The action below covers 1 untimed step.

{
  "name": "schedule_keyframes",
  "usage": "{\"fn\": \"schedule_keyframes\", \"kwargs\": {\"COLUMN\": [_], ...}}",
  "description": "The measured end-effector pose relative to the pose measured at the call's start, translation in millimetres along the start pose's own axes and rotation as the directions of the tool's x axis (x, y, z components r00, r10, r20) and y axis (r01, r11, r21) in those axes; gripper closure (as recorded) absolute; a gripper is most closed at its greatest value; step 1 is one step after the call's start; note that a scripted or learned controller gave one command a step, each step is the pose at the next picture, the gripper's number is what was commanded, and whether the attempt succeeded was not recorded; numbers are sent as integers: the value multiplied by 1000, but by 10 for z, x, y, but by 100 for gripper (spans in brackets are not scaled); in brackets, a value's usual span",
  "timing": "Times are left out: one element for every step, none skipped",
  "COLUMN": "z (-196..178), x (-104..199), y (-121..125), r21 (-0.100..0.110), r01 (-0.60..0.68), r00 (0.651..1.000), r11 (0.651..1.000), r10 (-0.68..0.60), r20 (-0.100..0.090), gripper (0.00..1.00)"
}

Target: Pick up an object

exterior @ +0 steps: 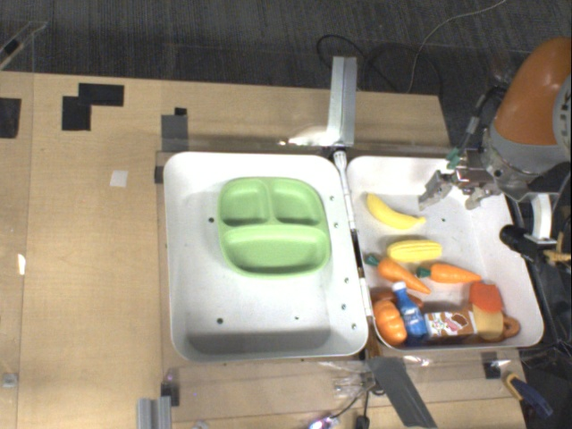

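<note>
In the right bin (527, 286) lie a yellow banana (391, 212), a corn cob (414, 251), two orange carrots (451, 273), a small pumpkin (388, 321), a blue bottle (410, 312), a brown bottle (447, 323) and an orange block (487, 297). My gripper (455, 189) hangs over the bin's far right part, to the right of the banana and apart from it. Its fingers (435, 189) stand spread, open, with nothing between them.
The left bin (192, 266) holds a green sectioned plate (273, 224). A metal post (343, 101) stands behind the divide between the bins. Cables run along the bench's far side and at the right edge.
</note>
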<state>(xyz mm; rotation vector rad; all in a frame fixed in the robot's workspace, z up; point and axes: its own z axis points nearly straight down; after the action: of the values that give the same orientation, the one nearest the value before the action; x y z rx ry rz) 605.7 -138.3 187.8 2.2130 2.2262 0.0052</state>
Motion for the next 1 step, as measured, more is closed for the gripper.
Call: {"fn": "schedule_keyframes", "kwargs": {"z": [787], "x": [347], "y": [496], "r21": [-28], "r01": [106], "r00": [994], "r11": [994], "r10": [-106], "r20": [7], "gripper": [0]}}
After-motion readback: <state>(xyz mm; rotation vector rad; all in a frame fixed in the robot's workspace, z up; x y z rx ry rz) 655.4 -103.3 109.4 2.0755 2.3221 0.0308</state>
